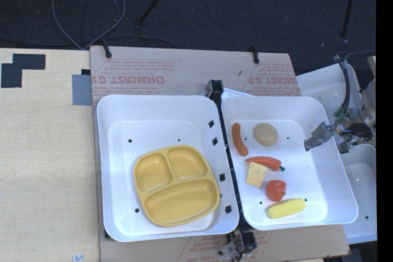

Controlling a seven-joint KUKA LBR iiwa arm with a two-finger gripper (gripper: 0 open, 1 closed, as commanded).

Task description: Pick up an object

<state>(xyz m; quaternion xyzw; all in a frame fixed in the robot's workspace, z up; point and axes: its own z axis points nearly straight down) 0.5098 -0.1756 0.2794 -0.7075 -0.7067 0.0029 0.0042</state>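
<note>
The right bin (pixel 334 193) holds several toy foods: an orange-red sausage (pixel 239 138), a beige round potato (pixel 265 134), a red chili pepper (pixel 265 163), a yellow cheese block (pixel 256 175), a small red tomato (pixel 276 189) and a yellow corn cob (pixel 286 208). My gripper (pixel 331 138) hangs over the bin's right rim, to the right of the potato and apart from every item. It is open, and nothing sits between its grey fingers (pixel 317 136).
The left bin (pixel 116 132) holds a yellow divided plate (pixel 177 184). A black divider (pixel 222 156) runs between the bins. Cardboard (pixel 184 73) lies under both bins. White equipment (pixel 359 107) and cables stand at the right.
</note>
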